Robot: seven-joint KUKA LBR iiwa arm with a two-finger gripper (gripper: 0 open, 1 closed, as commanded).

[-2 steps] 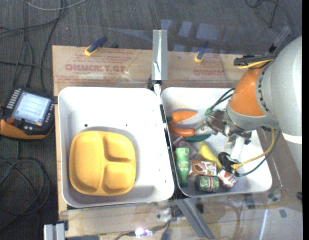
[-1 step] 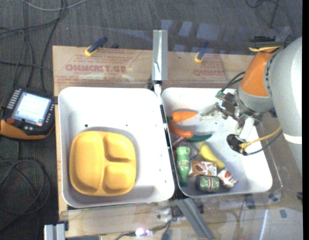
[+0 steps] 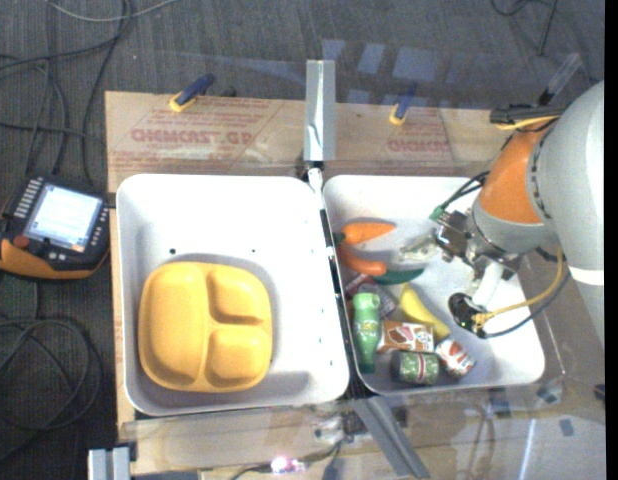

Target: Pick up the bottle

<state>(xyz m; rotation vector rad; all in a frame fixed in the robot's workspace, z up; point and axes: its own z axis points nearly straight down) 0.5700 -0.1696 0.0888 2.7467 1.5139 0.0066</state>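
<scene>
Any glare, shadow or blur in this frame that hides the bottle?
Camera view: light is even and soft. The green bottle reads fairly clearly by the right bin's left wall, with no glare on it. The yellow tray casts a faint shadow in the left bin. The gripper area is soft and cluttered with cables.

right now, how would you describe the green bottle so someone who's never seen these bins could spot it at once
Look in the right-hand shallow white bin, along its left wall beside the divider between the two bins. There the green plastic bottle lies lengthwise toward the front edge, just below an orange carrot-shaped toy and left of a yellow banana. It is the one bright green, slim, capped item; the nearby dark green can is short and stubby.
</scene>
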